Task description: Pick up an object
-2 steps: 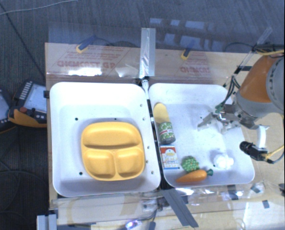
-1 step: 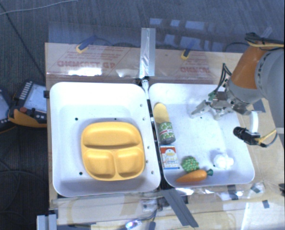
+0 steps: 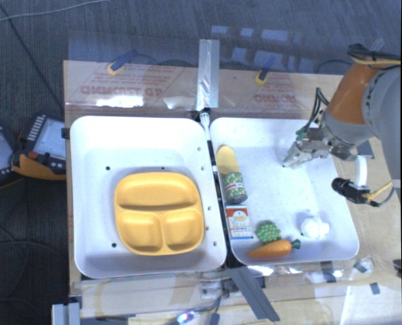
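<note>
Looking at the gripper (image 3: 292,160), we see its fingers spread apart with nothing between them, low over bare floor in the right bin (image 3: 336,249). Near that bin's front wall we find a white ball (image 3: 315,228), a carrot (image 3: 272,250) and a green cluster (image 3: 267,231). Along the divider sit a small carton (image 3: 237,223), a green can (image 3: 234,187) and a yellow piece (image 3: 227,158). We see a yellow divided tray (image 3: 160,212) in the left bin (image 3: 93,147).

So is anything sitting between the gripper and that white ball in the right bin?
Nothing visible does. The gripper hangs over bare bin floor, and the white ball lies nearer the camera with bare floor between them; the carrot lies off to its left.
</note>
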`<state>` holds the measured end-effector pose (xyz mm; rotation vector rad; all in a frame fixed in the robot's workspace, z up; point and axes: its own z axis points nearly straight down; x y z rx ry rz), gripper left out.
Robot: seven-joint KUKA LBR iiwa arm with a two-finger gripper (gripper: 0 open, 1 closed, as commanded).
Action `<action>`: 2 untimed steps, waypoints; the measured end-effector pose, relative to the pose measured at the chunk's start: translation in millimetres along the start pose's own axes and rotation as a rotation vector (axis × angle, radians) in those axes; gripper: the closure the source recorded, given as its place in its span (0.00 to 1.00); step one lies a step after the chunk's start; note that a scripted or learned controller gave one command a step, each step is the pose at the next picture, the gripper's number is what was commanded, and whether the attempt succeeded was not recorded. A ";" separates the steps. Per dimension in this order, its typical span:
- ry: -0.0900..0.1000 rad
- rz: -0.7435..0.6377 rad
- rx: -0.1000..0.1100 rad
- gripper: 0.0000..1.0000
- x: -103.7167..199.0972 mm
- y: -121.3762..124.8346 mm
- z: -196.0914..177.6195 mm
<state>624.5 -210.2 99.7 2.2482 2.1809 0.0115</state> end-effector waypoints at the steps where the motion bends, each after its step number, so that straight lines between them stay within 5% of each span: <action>1: -0.001 -0.086 0.012 1.00 -1.7 46.5 -154.1; 2: -0.001 -0.325 0.012 1.00 68.7 31.9 -245.8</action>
